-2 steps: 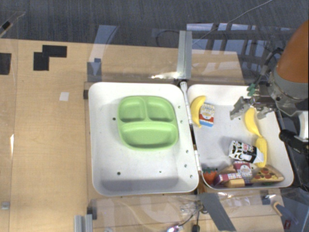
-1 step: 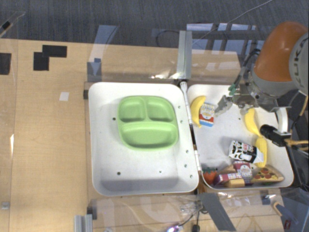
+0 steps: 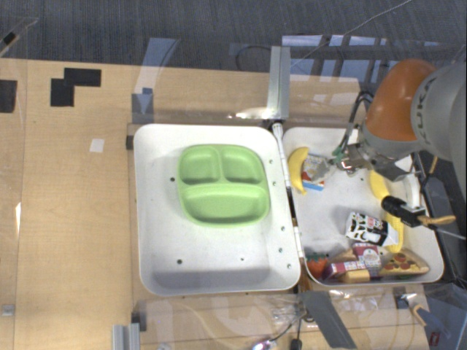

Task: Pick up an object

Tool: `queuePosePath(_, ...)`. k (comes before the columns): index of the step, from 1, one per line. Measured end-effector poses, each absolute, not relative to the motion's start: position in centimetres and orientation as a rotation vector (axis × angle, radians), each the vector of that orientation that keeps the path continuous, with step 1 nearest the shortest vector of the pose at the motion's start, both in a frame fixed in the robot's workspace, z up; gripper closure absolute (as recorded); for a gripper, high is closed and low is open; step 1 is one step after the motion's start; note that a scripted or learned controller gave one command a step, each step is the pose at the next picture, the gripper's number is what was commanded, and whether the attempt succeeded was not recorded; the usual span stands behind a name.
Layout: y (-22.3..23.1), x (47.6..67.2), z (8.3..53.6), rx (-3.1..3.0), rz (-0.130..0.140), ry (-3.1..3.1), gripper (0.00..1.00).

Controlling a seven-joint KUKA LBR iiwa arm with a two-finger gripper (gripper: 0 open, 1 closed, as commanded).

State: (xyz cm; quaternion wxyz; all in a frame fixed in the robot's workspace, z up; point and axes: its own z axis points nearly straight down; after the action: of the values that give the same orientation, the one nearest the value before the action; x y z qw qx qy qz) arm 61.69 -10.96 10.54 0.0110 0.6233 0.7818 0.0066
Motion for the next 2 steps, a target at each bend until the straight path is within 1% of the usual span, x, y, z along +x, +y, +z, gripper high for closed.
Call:
queuePosePath(1,-9.4,64.9,10.0,1.989,0.023,2.401,0.00)
queuePosePath(2,-6.1,61.0,18.7,2.173,0.008,2.262,0.00)
